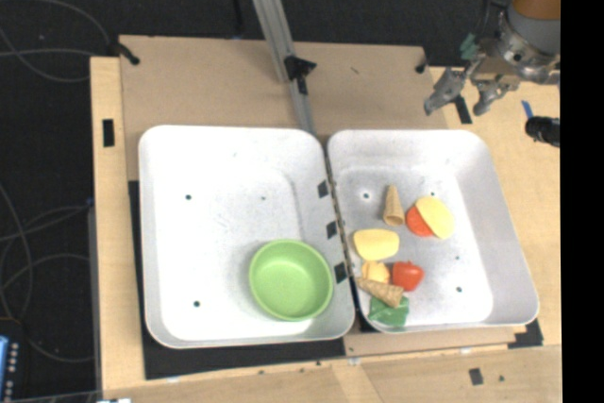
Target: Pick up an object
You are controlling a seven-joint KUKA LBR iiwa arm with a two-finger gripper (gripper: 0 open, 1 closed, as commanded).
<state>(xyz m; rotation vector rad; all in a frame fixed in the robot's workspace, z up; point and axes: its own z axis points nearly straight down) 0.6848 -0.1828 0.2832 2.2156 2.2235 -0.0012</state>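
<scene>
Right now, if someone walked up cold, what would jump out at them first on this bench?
Probably the green bowl, alone near the front of the left bin. Next, the bright cluster of small toy foods in the right bin: a red and yellow piece, a yellow piece and a tan cone. The gripper hangs above the bench beyond that bin's far edge, holding nothing.

Wide open floor across the top half of the left bin point(189, 175), with the green bowl point(291, 279) crowding its near right corner. In the right bin point(472, 203), toys point(392, 250) cluster toward the divider; the far strip and right side lie free. A slanted metal pole point(269, 14) stands behind the bins.
</scene>
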